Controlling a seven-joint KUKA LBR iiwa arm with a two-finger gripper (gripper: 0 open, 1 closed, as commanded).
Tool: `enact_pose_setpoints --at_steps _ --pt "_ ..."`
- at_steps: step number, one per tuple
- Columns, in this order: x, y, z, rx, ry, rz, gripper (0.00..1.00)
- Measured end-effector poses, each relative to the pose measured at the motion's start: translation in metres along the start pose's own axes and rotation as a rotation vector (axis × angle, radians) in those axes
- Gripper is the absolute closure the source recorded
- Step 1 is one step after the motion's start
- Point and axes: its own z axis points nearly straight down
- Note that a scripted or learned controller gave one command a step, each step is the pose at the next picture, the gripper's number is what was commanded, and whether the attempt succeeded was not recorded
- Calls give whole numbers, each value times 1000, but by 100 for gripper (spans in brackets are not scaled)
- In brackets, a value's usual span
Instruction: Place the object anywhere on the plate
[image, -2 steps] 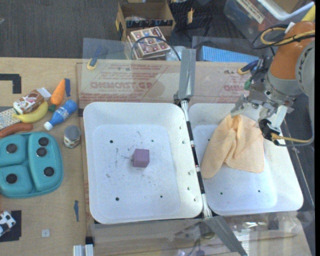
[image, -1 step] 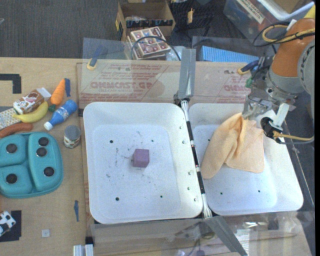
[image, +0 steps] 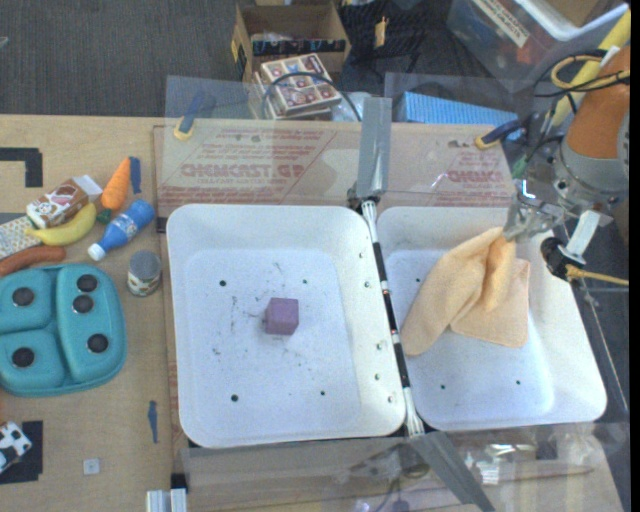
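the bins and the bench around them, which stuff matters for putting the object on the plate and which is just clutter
Likely part of the job:
- gripper, pinching the top of the orange cloth in the right bin
- purple block in the left bin
- No clear plate; the teal tray comes closest.

Just lying about:
- banana
- carrot
- blue bottle
- small can

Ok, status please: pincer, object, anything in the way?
Pincer over right bin, pinching corner of cloth, lifted. Purple cube alone in left bin. Nothing in the way.
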Motion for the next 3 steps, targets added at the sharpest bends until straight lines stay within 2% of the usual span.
enact_pose_setpoints --at_steps 1,2,3 --pt "0 0 0 0 0 -1 0" --pt "0 1 -9 -1 -2 -1 100" --pt "0 1 -9 0 -2 -1 0"
